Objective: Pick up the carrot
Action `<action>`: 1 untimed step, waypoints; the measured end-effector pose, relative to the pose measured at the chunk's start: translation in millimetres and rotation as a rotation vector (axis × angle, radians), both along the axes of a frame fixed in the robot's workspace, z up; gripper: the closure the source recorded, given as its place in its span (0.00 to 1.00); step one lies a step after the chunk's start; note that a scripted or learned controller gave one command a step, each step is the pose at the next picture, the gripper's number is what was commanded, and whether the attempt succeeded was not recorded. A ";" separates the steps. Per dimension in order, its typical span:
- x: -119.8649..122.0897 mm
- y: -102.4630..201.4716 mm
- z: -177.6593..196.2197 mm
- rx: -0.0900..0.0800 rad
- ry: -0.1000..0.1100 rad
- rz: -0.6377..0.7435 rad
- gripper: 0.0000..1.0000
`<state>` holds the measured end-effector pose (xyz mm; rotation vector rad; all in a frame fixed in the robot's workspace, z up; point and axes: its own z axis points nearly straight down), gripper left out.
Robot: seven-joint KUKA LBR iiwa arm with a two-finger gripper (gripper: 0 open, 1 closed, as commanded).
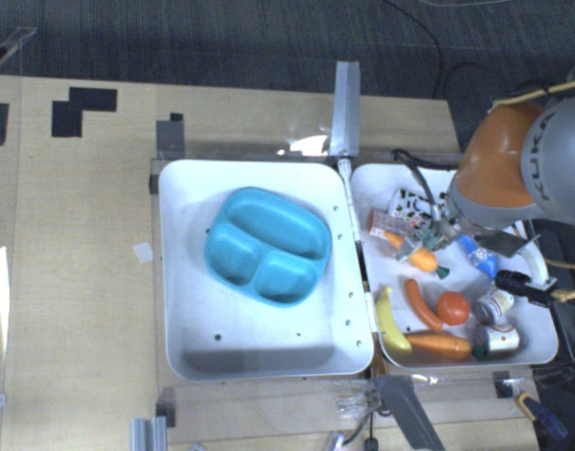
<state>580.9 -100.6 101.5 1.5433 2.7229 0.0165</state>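
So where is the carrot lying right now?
In the camera view, the carrot lies along the near edge of the right bin, between the banana and a small can, just below the tomato.

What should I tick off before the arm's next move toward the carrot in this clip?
1. Carrot in sight: ok. The carrot lies near the front wall of the right bin.
2. Carrot free on top: ok, nothing lies over it.
3. Room around it: not ok. The banana touches its left end, the sausage and tomato sit just behind it, and a can is at its right end.
4. Arm over the carrot: not ok. The arm hangs over the bin's back part, away from the carrot.
5. Finger state: cannot tell.
6. Blue tray out of the way: ok, it is in the left bin.
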 end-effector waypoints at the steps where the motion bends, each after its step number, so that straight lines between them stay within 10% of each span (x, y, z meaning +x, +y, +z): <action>1: -13.6 51.5 85.0 -0.005 0.006 0.173 1.00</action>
